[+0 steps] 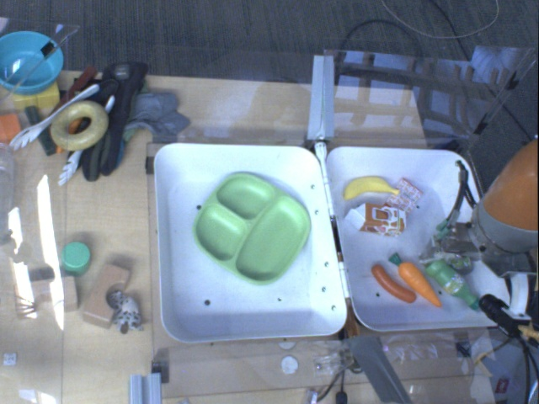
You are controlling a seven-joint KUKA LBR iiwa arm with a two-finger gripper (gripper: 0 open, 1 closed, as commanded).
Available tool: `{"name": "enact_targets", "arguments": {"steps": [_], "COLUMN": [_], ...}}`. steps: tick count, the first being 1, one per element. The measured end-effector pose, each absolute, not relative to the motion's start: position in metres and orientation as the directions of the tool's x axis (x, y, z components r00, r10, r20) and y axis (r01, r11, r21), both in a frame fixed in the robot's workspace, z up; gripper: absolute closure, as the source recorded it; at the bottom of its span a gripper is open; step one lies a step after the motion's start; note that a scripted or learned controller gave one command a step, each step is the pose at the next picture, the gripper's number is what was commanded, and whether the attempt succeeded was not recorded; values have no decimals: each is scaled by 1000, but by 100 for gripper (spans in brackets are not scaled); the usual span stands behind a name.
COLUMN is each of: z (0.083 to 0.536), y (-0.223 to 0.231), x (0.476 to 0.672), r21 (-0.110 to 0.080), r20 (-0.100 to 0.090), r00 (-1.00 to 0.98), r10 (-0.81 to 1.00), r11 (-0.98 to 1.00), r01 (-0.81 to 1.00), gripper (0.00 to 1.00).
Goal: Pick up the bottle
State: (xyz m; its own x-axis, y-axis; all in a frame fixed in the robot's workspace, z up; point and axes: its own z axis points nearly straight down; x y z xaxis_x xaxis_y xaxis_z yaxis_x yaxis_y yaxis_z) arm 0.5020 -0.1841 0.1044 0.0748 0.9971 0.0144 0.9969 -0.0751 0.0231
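Note:
A small green bottle [448, 279] lies on its side near the front right corner of the right bin [438, 162], just right of the carrot [418, 283]. My gripper [449, 247] hangs low over the bin, right above the bottle's upper end and very close to it; whether it touches the bottle is unclear. The grey arm with its orange band [514, 194] comes in from the right edge and covers part of the bin's right wall.
In the right bin lie a banana [369, 188], a red-and-white packet [386, 218] and a red sausage [392, 284] beside the carrot. The left bin [181, 310] holds a green divided plate [252, 226]. Bowl, tape roll and small items sit on the bench at left.

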Motion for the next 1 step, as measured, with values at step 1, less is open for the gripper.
{"name": "enact_targets", "arguments": {"steps": [1], "z": [190], "y": [-129], "x": [535], "r21": [9], "r20": [0], "r00": [112], "r10": [994], "r11": [-112], "r01": [994], "gripper": [100]}}
